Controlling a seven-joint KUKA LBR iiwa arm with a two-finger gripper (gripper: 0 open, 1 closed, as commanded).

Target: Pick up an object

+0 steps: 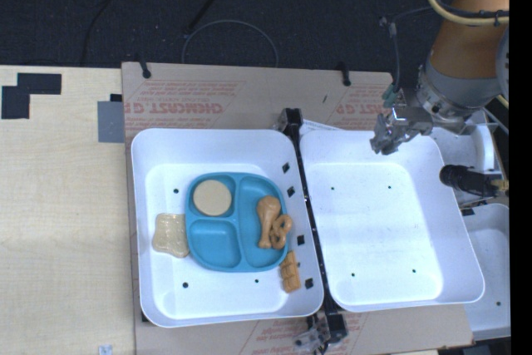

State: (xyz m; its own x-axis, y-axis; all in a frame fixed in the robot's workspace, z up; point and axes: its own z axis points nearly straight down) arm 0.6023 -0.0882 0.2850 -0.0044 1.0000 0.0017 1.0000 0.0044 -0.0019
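From my remote view I see two shallow white plastic bins side by side on a pale wood-grain counter (58, 204), resting on a flattened sheet of brown cardboard (249, 100) printed with red lettering that reads mirrored and upside down (I cannot make out the words with confidence).

The left white bin (158, 154) holds a blue plastic divided tray (218, 249) with rounded corners and three compartments. A flat, round tan cookie-like disc (211, 197) sits in the tray's upper left compartment. A tan, knobbly bone-shaped toy (272, 222) lies in the right compartment, partly over the tray's rim. Just left of the tray, touching its edge, lies a pale beige slice shaped like bread (170, 234). By the tray's lower right corner, against the bin's right wall, sits a small orange-brown lumpy piece (289, 271).

The right white bin (391, 295) has a smooth, glossy floor with small dark holes.

The grey arm with its orange band (470, 21) reaches in from the right. Its metal two-finger gripper (388, 139) hangs over the right bin's upper rim, well apart from every object; I cannot tell how far its fingers stand apart, and I see nothing between them.
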